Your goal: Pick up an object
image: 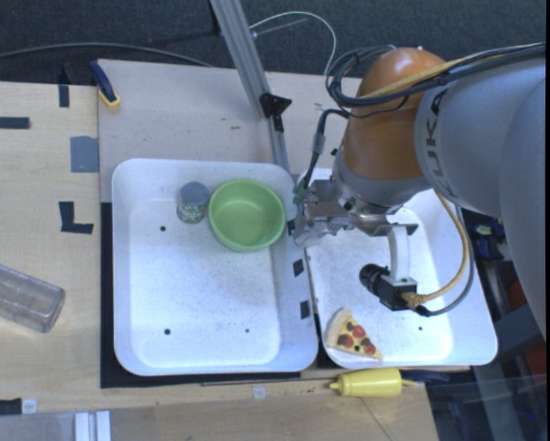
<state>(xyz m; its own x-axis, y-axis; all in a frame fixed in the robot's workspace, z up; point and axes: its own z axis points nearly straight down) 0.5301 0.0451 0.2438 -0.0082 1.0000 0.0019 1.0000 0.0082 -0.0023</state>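
Pale wood covers the bench (36, 246), with two shallow white bins set side by side on it. Over the right bin (472, 338) leans the big grey arm (486, 136), orange band above its wrist, and it hides most of that bin's far half. Its gripper (304, 220) hangs right over the rims where the bins meet; whether it is open or closed around anything, I cannot tell. In the left bin (146, 329) a green bowl (247, 214) sits against the far right corner, a small grey-lidded jar (193, 202) touching its left side. A pizza slice (352, 334) lies in the right bin's near left corner. A yellow bottle (368, 382) lies on the bench beside that bin's near edge.
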